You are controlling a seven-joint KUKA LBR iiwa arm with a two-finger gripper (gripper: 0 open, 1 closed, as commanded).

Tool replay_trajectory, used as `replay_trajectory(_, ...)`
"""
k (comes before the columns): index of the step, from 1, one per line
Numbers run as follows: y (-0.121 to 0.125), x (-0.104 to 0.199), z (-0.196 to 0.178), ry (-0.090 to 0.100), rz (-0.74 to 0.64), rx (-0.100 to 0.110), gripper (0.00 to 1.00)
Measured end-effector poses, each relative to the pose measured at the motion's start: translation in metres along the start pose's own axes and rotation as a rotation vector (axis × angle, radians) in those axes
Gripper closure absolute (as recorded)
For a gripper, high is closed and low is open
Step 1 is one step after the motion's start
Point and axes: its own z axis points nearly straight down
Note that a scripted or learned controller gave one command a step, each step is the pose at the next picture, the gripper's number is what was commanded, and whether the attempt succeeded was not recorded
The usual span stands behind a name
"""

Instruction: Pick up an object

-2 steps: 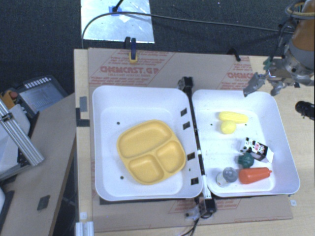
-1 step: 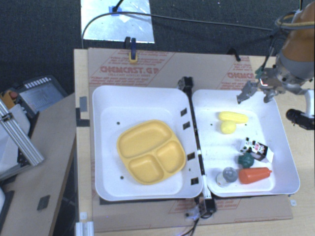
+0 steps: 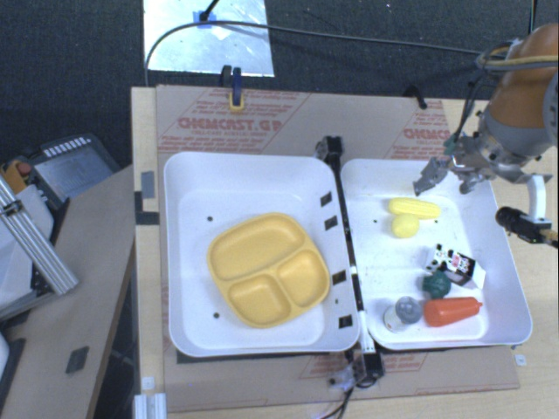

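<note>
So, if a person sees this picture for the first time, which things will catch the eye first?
Probably the large yellow plastic divided tray, lying alone in the left white bin. Next, the small bright items in the right white bin: a yellow toy banana near the top and an orange toy carrot near the bottom. The grey tool hangs above that bin's upper edge.

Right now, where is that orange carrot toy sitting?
The orange carrot toy lies in the right-hand bin, near its front edge, between a small grey round object and the bin's right wall.
</note>
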Motion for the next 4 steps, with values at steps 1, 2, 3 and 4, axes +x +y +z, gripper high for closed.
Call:
replay_trajectory(1, 0.002, 0.0, 0.041, 0.0, 0.0, 0.0, 0.0)
replay_trajectory(2, 0.004, 0.0, 0.028, 0.0, -0.001, -0.004, 1.0)
replay_trajectory(3, 0.005, -0.001, -0.027, -0.001, -0.002, -0.008, 1.0)
replay_trajectory(4, 0.006, -0.001, -0.012, 0.0, -0.002, -0.002, 1.0)
